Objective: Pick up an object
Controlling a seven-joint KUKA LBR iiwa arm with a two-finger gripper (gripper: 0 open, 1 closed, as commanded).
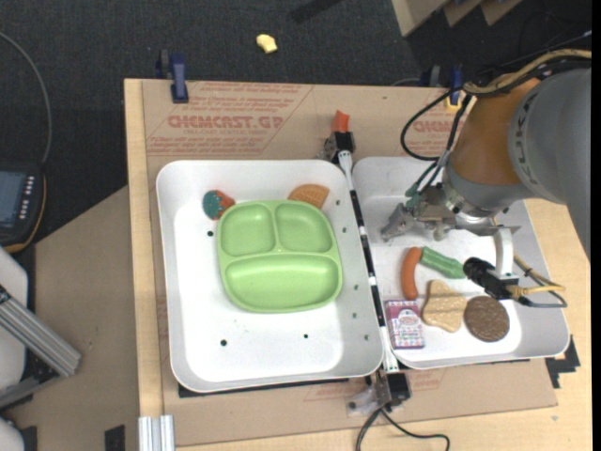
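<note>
Just below the gripper (434,216), whose grasp cannot be told, the sausage (410,273) stands nearly upright lengthwise, its top end tipped slightly right.

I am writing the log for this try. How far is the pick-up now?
Nothing looks picked yet. The toy sausage, green piece, bread slice, brown cookie and small pink box all lie in the right bin. The gripper is low over that bin. Grasping and lifting remain.
</note>
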